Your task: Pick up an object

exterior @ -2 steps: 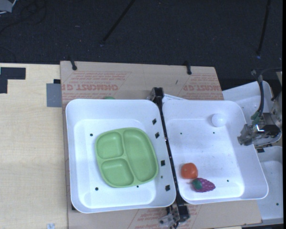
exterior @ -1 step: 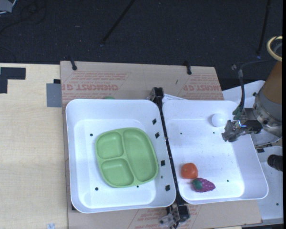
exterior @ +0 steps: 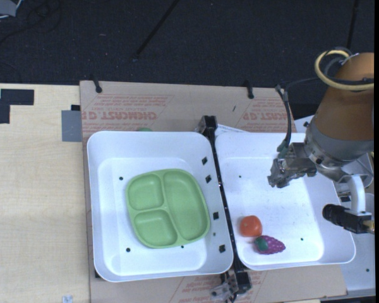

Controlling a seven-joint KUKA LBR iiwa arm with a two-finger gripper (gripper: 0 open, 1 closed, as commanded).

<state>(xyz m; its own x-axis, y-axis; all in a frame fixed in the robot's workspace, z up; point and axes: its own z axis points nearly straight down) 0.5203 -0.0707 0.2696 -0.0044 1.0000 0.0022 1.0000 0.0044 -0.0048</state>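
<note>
Knobbly purple grape bunch point(exterior: 269, 245) beside glossy orange tomato point(exterior: 251, 225); metal gripper point(exterior: 282, 177) above, closure unclear.

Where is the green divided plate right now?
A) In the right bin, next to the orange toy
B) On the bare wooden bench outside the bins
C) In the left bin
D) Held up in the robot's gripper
C: the green plate lies flat on the floor of the left bin, while the orange toy and the gripper are over in the right bin.
</note>
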